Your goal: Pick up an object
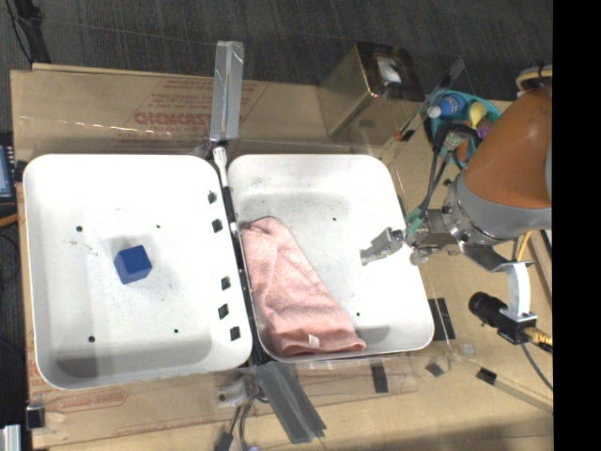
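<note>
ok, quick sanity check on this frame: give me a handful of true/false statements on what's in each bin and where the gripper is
1. A blue cube sits in the left bin. True.
2. A pink towel lies in the right bin. True.
3. The towel lies along the right bin's far-right wall. False: it lies along the left side, by the divider between the bins.
4. The gripper is over the left bin. False: it is over the right bin, to the right of the towel.
5. The gripper has the cube between its fingers. False: the cube lies alone in the left bin, far from the gripper.
</note>
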### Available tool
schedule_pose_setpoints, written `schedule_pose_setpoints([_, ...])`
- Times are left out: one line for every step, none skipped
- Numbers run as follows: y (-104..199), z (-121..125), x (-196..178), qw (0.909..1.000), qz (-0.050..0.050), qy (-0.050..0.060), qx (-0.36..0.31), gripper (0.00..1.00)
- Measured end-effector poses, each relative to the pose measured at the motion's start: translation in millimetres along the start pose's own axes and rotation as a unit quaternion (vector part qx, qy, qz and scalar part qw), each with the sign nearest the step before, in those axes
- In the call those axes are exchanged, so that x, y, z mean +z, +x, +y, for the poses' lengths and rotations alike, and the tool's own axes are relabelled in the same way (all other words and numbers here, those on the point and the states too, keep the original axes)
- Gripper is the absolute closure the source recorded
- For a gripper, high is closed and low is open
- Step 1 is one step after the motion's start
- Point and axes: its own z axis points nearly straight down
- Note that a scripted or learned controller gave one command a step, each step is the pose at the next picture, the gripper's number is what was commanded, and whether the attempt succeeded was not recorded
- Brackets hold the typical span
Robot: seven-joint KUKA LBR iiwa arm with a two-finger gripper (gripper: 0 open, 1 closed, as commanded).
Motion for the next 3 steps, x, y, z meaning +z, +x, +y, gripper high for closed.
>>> schedule_pose_setpoints([35.9,59.5,168.9,0.9996,0.000,-0.001,0.027,0.00])
schedule_pose_setpoints([85.9,93.3,170.1,0.9996,0.000,-0.001,-0.027,0.00])
schedule_pose_setpoints([70.7,118.4,169.6,0.9991,0.000,-0.001,-0.042,0.00])
